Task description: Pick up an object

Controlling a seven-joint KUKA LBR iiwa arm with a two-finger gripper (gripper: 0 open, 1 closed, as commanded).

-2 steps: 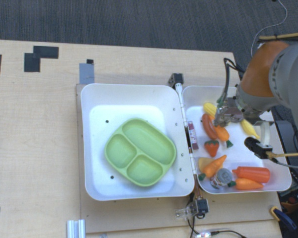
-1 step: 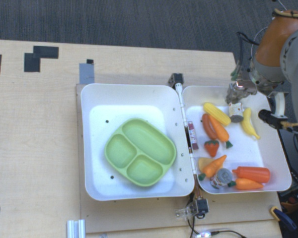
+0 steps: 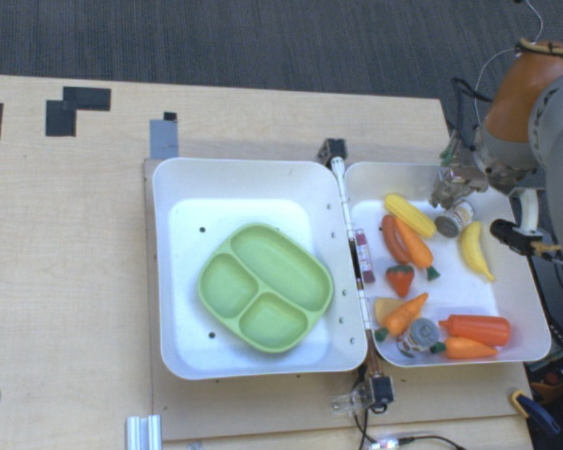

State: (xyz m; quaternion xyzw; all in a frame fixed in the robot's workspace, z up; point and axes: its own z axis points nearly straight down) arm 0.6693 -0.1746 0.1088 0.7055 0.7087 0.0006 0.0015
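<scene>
Over the right bin's (image 3: 535, 345) far edge, the gripper (image 3: 450, 193) hovered beside a small can (image 3: 453, 220); its opening couldn't be judged. Descending squarely over the can would suit best.

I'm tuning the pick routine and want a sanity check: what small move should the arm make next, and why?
Probably a short descent onto the small can. The gripper sits just above it in the right bin, with nothing seen between its fingers; the banana and corn lie close, so go straight down.
</scene>
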